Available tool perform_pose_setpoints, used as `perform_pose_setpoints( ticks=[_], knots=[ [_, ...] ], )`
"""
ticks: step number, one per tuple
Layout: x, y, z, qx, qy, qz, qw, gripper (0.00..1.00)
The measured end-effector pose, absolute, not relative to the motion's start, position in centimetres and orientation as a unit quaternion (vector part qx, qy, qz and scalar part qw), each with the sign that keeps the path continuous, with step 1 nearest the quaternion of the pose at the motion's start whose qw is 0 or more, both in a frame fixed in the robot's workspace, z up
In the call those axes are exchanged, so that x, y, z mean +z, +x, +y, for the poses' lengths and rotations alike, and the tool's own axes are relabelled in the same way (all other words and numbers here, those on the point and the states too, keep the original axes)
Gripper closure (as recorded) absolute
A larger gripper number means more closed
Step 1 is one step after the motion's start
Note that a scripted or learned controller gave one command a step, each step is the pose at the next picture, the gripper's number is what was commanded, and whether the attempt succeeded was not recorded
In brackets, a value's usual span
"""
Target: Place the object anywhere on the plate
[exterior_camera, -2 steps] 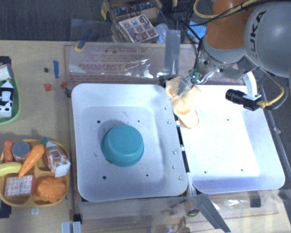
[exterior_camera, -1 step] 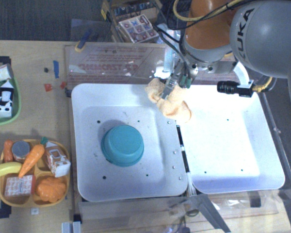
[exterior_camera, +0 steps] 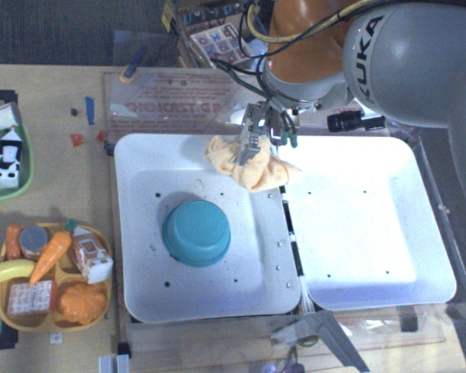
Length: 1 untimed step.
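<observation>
Positioned over the far rim of the left bin [exterior_camera: 132, 208], my gripper [exterior_camera: 258, 142] points down into a crumpled yellow cloth [exterior_camera: 247, 165]. One finger touches the top of the cloth; a fold appears to lie between the fingers, so I judge the jaws closed on the cloth, though the grasp looks shallow.

Location of the task's thing: the cloth lies in the far right corner of the left bin, draped partly against the divider between the two bins. The plate, a blue round dish [exterior_camera: 197, 232], sits in the middle of the same bin, nearer the camera and well apart from the cloth.

Step in hand: acquisition of the cloth. Transport has not begun, since the cloth rests on the bin floor.

Next move requirements:
1. Raise the wrist until the whole cloth hangs free of the bin wall and divider.
2. Translate toward the camera and slightly left until the cloth is above the dish.
3. Lower and release.

Caution: a thin pinch on soft fabric may slip during the lift.
</observation>
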State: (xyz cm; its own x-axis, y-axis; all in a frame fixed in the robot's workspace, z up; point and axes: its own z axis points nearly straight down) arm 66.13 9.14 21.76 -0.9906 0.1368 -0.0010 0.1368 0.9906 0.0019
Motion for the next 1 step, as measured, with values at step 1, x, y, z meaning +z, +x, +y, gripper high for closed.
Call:
perform_pose_setpoints(
  ticks=[1],
  knots=[
    [22.02,66.33,14.19,0.0014,0.000,1.000,0.002,1.00]
  ],
)
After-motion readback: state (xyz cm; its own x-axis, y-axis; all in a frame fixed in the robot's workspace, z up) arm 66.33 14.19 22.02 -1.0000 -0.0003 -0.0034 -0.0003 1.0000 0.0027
